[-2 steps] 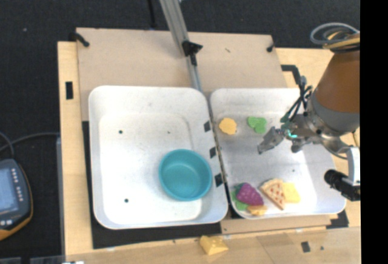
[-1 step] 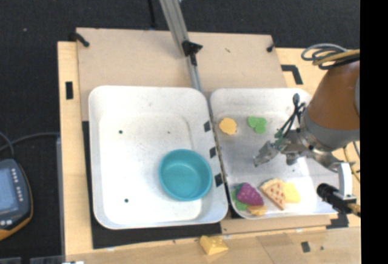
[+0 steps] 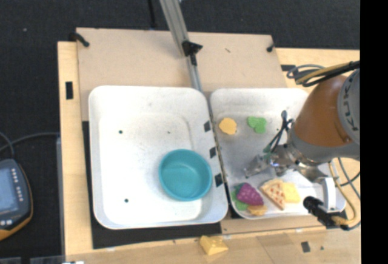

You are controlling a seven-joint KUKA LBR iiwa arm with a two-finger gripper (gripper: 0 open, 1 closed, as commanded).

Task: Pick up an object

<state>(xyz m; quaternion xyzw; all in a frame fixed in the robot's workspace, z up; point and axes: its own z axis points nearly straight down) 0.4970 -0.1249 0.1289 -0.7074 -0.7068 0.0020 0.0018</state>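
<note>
Gripper (image 3: 257, 165) above right bin (image 3: 242, 102) floor — purple toy (image 3: 248, 194) just below

Right bin (image 3: 242, 99): orange-yellow piece (image 3: 228, 127) and green piece (image 3: 257, 124) near the far wall; magenta piece (image 3: 248, 195), pizza slice (image 3: 274, 193), yellow block (image 3: 290, 192) clustered at the near edge.

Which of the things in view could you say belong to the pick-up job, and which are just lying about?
Job: gripper; in the right bin, orange piece, green piece, purple piece, pizza slice, yellow block.

Lying about: teal bowl in the left bin, yellow wedge outside the bins, handheld pendant.
</note>
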